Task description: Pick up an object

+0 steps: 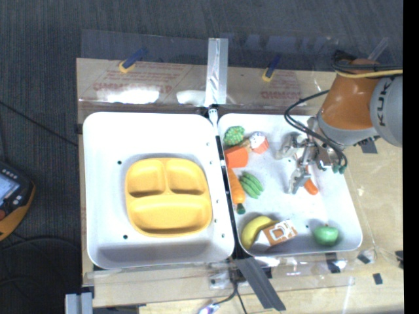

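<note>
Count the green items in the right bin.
3: a broccoli-like piece at the top left, a ridged green vegetable mid-left, and a round green fruit at the bottom right. The gripper may hide others.

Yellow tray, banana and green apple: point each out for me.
Yellow tray point(169, 196), camera view, middle divider.
Banana point(252, 228), camera view, mid-curve.
Green apple point(326, 234), camera view, top centre.

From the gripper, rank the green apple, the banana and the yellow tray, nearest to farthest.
From the gripper, in the right bin:
1. Green apple, front right corner of that bin.
2. Banana, front left of the same bin.
3. Yellow tray, in the left bin.
</note>
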Controlling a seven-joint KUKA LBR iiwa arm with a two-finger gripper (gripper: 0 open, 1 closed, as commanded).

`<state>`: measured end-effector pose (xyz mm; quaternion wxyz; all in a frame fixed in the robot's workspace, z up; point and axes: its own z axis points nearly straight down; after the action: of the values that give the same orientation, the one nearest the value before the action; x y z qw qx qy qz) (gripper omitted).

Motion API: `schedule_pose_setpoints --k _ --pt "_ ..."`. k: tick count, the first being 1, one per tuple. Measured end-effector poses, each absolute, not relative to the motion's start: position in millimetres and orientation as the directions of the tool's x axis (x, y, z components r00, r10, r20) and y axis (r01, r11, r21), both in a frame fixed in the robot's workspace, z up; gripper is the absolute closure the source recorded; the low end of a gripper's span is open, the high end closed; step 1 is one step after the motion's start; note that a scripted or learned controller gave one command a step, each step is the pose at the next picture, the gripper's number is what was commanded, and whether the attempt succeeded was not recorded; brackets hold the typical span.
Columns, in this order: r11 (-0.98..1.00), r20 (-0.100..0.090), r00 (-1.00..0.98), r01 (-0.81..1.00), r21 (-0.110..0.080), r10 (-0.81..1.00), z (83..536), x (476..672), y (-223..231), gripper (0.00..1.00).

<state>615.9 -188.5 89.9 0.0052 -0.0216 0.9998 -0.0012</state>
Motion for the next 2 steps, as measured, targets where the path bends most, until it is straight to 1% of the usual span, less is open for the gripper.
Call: schedule_pose_setpoints --k 1,2 --pt "1.0 -0.015 -1.0 -0.001 -0.002 -0.001 91 589.7 -190 0.0" --pt "0.973 -0.014 -0.972 0.233 0.0 0.233 90 618.7 -154 0.0"
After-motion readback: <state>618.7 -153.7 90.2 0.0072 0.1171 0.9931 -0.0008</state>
